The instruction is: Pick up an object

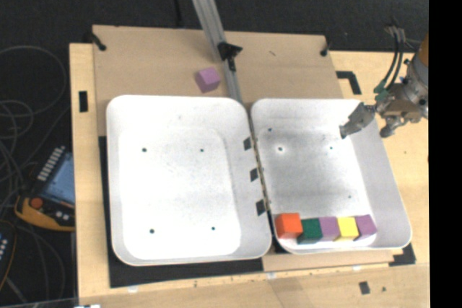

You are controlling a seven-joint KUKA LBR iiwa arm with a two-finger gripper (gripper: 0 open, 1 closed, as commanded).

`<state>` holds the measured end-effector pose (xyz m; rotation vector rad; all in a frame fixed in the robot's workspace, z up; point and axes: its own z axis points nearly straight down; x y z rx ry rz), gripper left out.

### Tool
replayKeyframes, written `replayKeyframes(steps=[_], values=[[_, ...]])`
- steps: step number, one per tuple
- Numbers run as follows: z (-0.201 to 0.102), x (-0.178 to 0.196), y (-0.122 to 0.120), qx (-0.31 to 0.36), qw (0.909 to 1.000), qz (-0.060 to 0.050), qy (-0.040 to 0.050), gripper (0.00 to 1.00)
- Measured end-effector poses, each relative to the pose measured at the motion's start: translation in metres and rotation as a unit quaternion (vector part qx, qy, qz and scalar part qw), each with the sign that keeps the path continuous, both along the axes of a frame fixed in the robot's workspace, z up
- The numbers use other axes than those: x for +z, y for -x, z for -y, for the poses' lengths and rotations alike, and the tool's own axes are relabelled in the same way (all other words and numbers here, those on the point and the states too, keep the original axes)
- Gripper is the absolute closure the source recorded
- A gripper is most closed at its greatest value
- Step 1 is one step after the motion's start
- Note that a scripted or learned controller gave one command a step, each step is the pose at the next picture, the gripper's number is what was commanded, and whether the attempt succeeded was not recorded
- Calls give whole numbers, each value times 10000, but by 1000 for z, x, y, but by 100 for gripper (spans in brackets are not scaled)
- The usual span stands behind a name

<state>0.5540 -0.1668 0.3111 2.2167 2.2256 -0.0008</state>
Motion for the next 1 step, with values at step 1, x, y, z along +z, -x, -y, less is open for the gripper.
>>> replayKeyframes(steps=[1], values=[[18, 15, 44, -28, 10000, 12, 6, 0]])
